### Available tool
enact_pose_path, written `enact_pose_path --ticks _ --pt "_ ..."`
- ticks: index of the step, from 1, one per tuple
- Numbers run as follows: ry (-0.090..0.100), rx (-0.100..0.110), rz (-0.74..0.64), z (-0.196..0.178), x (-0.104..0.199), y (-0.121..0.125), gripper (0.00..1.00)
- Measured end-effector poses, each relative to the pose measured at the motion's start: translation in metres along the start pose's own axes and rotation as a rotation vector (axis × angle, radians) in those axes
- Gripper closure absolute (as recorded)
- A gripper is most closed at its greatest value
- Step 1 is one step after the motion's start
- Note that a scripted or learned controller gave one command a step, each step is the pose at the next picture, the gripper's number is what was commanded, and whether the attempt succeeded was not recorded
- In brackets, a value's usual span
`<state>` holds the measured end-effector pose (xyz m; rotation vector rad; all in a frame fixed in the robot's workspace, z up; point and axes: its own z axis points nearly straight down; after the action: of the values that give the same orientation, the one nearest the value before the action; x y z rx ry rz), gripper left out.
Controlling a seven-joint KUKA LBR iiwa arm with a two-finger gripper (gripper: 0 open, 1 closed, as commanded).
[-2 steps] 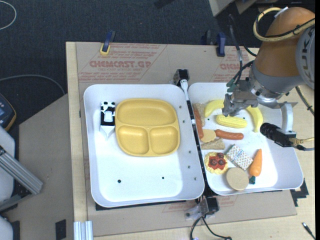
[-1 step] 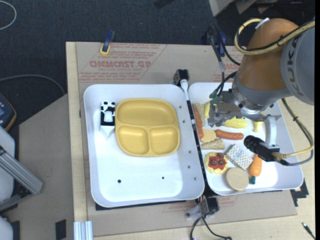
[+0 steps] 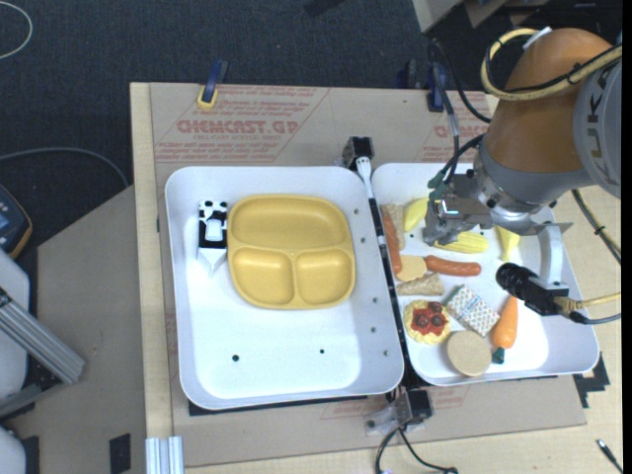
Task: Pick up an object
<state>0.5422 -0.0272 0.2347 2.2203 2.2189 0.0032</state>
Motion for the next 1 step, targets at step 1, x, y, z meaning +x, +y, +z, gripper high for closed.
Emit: enact_pose_path --ticks 1 --pt "0.001 0.006 0.001 0.0141 -0.0072 -0.0028 1.00"
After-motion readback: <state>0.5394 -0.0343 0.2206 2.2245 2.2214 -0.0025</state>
